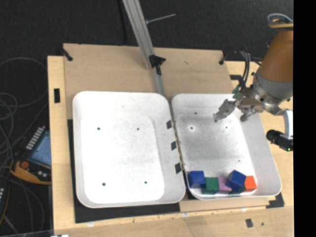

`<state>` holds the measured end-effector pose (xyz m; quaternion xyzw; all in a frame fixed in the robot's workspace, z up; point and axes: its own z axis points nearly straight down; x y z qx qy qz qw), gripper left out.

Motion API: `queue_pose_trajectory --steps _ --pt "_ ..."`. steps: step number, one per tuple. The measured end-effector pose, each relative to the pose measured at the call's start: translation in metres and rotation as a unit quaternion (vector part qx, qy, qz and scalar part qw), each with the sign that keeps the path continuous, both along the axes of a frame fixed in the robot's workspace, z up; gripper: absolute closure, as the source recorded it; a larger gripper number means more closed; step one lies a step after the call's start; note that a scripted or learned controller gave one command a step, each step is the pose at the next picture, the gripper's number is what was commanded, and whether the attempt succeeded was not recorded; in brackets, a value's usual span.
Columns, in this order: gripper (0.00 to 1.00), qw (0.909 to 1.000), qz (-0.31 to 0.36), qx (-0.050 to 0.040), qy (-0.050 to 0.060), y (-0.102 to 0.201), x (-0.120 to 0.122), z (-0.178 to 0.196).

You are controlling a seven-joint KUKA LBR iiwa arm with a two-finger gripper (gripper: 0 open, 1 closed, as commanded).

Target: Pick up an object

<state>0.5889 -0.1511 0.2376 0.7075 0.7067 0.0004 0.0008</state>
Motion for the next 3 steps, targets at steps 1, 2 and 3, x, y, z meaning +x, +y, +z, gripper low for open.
queue_pose_trajectory --steps 1,2,3 --pt "0.00 1.0000 0.000 -0.0015 -0.003 -0.012 -0.014 0.064" --pt "0.00 1.0000 0.004 0.0004 0.000 0.050 -0.014 0.061" --pt "0.00 1.0000 -0.001 -0.0018 -0.002 -0.001 -0.015 0.097"
